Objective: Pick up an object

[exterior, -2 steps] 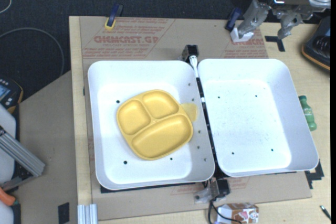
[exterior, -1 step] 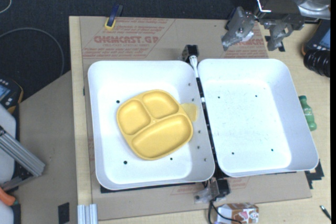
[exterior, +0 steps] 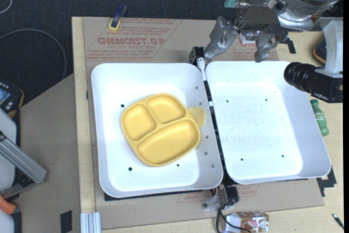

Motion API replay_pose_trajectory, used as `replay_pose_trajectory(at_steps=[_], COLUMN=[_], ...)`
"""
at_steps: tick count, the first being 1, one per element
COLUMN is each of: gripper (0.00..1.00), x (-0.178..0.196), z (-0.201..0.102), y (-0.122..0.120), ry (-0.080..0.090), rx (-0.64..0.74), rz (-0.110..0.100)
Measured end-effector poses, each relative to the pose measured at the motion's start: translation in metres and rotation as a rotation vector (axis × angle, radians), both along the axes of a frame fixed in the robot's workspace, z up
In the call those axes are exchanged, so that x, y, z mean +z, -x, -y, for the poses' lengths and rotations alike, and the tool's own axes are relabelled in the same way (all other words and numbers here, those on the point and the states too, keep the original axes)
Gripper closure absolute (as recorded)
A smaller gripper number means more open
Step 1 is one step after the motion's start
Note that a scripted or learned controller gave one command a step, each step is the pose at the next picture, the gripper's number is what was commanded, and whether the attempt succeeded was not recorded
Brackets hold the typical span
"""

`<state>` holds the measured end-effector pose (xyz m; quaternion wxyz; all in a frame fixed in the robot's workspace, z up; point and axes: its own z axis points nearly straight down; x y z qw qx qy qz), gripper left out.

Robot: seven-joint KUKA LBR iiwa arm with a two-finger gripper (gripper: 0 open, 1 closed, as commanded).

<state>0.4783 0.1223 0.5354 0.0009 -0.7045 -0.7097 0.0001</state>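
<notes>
A yellow divided plate (exterior: 160,128) with three compartments lies in the left bin (exterior: 109,90), tilted a little, its right edge near the bin's right wall. My gripper (exterior: 240,46) hangs high above the far edge of the bench, over the gap between the two bins. Its two grey fingers (exterior: 218,41) stand apart, open, with nothing between them. The gripper is well away from the plate, up and to the right of it.
The right bin (exterior: 262,117) lies beside the left one, with small dark specks on its floor. A green marker (exterior: 320,120) lies off the right bin's right rim. A yellow-and-blue clip (exterior: 116,18) sits on the cardboard at the back left.
</notes>
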Motion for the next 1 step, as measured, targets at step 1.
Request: replay_pose_trajectory(at_steps=[1], gripper=[1.00], x=[0.0110], z=[0.0026], y=[-0.0014], ry=[0.001], rx=[-0.005], rz=[0.005])
